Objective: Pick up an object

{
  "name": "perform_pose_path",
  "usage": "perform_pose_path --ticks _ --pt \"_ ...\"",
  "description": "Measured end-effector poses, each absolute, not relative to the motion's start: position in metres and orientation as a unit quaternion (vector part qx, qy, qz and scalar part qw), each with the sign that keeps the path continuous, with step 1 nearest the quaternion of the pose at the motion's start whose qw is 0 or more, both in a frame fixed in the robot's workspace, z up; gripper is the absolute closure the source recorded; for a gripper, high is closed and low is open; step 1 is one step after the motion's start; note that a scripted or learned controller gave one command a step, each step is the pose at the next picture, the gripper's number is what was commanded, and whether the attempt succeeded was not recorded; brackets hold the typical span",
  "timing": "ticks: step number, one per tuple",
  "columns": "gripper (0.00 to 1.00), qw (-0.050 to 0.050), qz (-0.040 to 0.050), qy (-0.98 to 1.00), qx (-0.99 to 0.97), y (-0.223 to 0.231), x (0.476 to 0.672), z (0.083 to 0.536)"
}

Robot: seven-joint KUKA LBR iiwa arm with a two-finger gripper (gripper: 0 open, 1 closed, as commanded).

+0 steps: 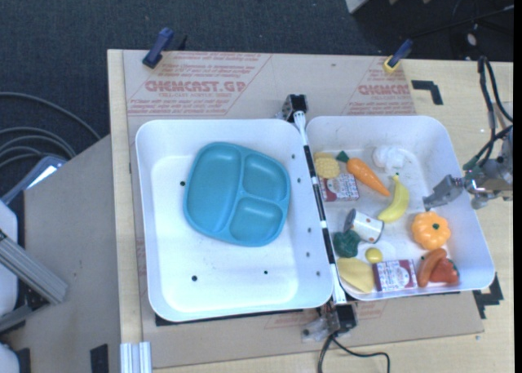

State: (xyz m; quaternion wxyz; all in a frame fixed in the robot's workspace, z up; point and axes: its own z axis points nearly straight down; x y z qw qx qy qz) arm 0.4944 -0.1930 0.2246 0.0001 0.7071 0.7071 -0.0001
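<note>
The right bin holds several toy foods: a carrot, a banana, an orange pumpkin, a corn cob, a white lump, a red pepper, a small white cup and two red-and-white packets. My gripper reaches in over the bin's right rim, just above the pumpkin and to the right of the banana. Nothing shows in its grasp.
A blue divided plate lies in the left bin. A black hinge strip runs between the two bins. Blue and yellow clamps sit at the board's far edge. Cables hang at the right.
</note>
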Motion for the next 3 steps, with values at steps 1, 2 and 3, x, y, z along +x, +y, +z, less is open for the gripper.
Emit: perform_pose_path --ticks 1,2,3 --pt "0.0 0.0 0.0002 0.707 0.707 -0.212 0.479 0.085" --pt "0.0 0.0 0.0003 0.708 0.707 -0.171 0.53 0.085" --pt "1.0 0.001 0.0003 0.707 0.707 -0.172 0.53 0.094"
